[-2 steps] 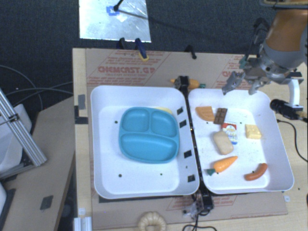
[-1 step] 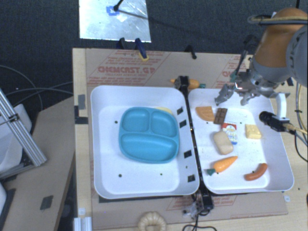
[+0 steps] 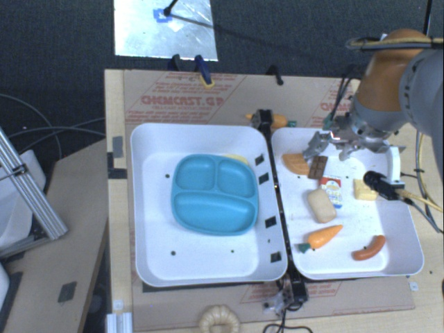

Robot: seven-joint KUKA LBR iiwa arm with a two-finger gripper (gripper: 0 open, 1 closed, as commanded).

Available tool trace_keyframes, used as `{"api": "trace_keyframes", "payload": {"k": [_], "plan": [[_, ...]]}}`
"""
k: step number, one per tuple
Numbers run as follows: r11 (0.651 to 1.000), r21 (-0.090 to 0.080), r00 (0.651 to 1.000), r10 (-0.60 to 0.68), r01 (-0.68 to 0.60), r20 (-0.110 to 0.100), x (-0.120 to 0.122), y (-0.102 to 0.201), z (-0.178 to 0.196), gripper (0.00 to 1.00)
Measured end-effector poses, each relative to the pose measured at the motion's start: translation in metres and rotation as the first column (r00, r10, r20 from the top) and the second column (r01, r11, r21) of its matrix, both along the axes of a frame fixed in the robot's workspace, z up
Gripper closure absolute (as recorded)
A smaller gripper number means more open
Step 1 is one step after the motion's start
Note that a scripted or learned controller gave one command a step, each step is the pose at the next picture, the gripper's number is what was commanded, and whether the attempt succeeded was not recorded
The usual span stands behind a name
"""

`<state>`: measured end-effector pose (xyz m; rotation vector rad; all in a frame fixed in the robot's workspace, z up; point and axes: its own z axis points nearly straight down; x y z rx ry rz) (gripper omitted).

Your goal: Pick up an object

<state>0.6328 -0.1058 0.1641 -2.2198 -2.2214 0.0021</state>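
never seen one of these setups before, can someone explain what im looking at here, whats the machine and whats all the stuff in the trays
This is one picture, from a fixed camera above a bench, looking down at a slant. The grey machine with an orange band is a robot arm reaching in from the right; its hand hangs over the far part of the right bin. I cannot tell whether it holds anything.

Two shallow white bins sit side by side. The left bin holds a blue divided plate. The right bin holds toy food: a carrot, a sausage, a pale bread-like piece, a chocolate bar, a cheese-like wedge and a small carton.
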Motion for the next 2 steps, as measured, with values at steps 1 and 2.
{"api": "trace_keyframes", "payload": {"k": [1, 2], "plan": [[1.0, 0.0, 1.0, 0.0, 0.0, -0.001, 0.001, -0.007, -0.06, 0.0], [1.0, 0.0, 1.0, 0.0, 0.0, 0.001, 0.001, -0.006, -0.08, 0.0]]}}
